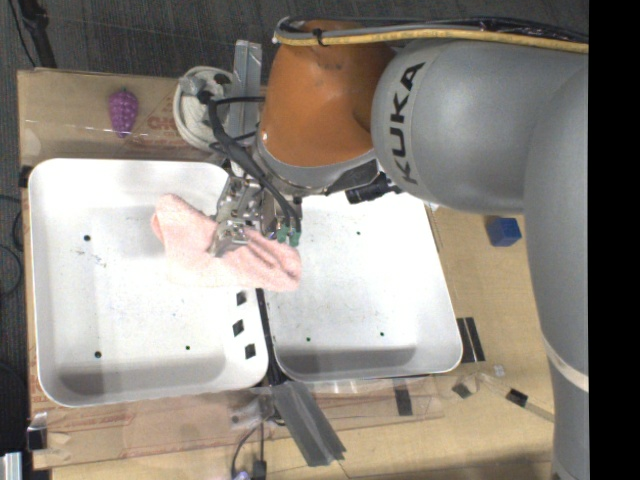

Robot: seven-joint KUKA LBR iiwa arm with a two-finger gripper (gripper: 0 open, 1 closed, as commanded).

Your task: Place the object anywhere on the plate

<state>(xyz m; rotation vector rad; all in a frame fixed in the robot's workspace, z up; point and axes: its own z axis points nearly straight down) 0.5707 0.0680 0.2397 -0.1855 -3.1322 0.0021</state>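
Item: pink cloth, soft, crumpled, elongated, pale salmon in colour. It lies slantwise from the upper middle of the left bin down across the shared rim toward the right bin, its lower end bunched at the divide. Hand: metal, positioned over the middle of the cloth and in contact with it; whether the fingers are apart or closed cannot be told. Table: brown board; a small purple object lies on it beyond the left bin, and a blue object beside the right bin.

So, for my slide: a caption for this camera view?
KUKA arm's tool over pink cloth draped across two white bins.
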